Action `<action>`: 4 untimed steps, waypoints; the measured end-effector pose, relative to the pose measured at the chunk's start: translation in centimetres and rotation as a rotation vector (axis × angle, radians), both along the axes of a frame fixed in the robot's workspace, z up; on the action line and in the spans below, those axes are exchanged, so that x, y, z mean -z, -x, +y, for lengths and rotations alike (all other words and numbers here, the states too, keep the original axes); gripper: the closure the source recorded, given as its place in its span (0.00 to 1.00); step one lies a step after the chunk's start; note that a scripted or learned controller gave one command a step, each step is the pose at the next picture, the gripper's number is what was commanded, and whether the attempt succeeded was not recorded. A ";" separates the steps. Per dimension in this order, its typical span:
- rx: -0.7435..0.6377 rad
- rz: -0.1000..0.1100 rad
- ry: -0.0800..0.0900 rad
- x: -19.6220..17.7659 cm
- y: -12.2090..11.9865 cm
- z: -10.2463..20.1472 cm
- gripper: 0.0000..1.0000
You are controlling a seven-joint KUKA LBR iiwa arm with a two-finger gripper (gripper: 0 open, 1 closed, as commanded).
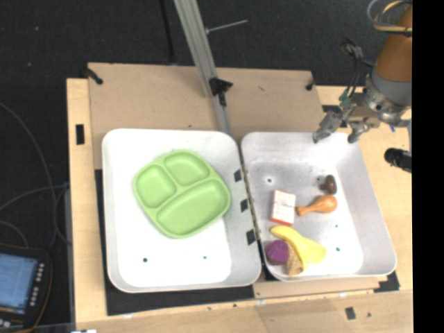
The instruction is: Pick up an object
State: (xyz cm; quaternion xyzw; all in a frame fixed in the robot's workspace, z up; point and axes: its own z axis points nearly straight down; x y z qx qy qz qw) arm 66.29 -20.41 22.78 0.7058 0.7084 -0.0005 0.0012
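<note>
The right bin [350,161] holds a small white and red box [282,204], an orange drumstick-shaped toy [318,205], a dark brown lump [327,183], a yellow banana [300,243], a purple ball [277,252] and a tan piece [295,263] under the banana. My gripper [339,132] hangs over the bin's far right corner, above and behind the objects. Its two fingers are spread apart with nothing between them.
The left bin [125,255] carries a green divided plate [182,193]. A slanted metal pole [201,50] rises behind the bins. Bare wooden bench surrounds both bins, and a tablet [21,279] lies at the lower left off the bench.
</note>
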 end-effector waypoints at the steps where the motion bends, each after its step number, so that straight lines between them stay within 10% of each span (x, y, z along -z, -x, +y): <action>1: -0.001 0.001 0.001 0.0 0.0 0.0 0.00; 4: 0.000 0.001 0.000 12.7 -0.5 -1.8 0.00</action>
